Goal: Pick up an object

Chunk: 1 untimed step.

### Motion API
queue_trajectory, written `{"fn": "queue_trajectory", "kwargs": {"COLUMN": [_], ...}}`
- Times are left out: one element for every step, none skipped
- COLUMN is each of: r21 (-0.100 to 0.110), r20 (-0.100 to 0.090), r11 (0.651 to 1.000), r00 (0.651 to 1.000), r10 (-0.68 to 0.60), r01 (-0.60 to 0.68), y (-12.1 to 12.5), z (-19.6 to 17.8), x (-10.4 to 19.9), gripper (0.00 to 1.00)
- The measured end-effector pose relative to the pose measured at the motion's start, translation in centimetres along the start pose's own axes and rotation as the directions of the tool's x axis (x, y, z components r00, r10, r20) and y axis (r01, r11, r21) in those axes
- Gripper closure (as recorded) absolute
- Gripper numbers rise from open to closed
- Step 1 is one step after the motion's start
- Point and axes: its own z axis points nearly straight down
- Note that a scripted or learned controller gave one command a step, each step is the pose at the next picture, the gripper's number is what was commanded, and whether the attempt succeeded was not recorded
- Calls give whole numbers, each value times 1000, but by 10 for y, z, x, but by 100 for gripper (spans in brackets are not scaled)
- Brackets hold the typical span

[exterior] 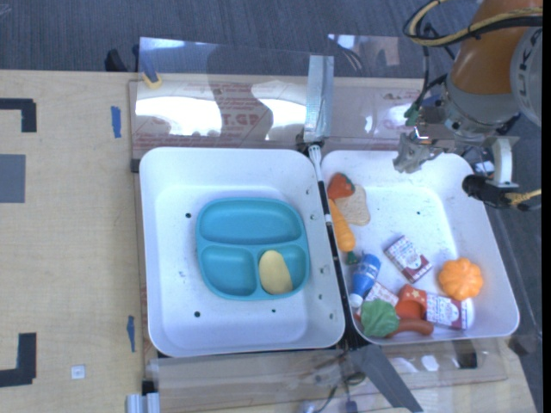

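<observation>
The right bin holds several toy foods. A red tomato, a bread slice and an orange carrot lie along its left wall. A blue bottle, a small red and white carton, an orange pumpkin, a red and white bottle and a green vegetable fill its near half. My gripper hangs over the bin's far edge, well away from the toys, with nothing seen in it.
The left bin carries a blue divided plate with a yellow lemon in its near right compartment. A clear panel stands behind both bins. The arm's cables loop at the upper right.
</observation>
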Motion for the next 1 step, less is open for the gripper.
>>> {"fn": "queue_trajectory", "kwargs": {"r21": [-8], "r20": [2], "r11": [998], "r00": [998], "r10": [-57], "r01": [57], "y": [-80], "z": [123], "x": [-25], "gripper": [0]}}
